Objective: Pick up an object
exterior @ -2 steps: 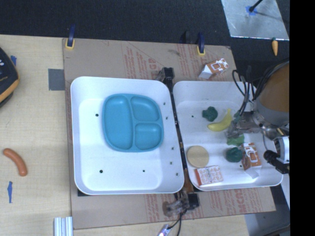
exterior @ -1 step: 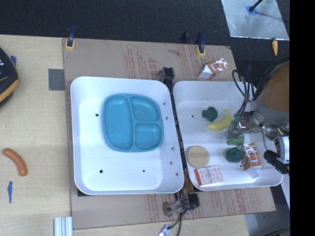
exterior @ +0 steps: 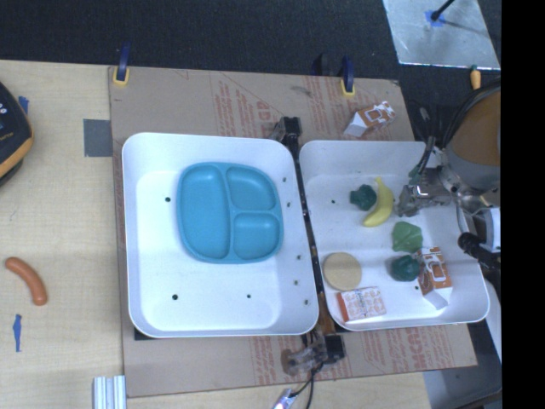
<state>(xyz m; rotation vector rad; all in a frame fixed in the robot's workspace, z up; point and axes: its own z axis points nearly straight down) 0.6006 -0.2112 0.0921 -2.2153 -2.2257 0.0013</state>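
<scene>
Progress is judged slight: nothing is seen lifted, the jaws (exterior: 415,196), whose opening cannot be told, are poised in the right bin (exterior: 324,228) just beside the banana (exterior: 381,204), which lies unpicked.

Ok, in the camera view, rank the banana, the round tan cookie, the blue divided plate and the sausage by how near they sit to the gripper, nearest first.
1. Banana, just left of the gripper in the right bin.
2. Round tan cookie, lower left part of that bin.
3. Blue divided plate, in the left bin.
4. Sausage, out on the bench at the far left.
</scene>
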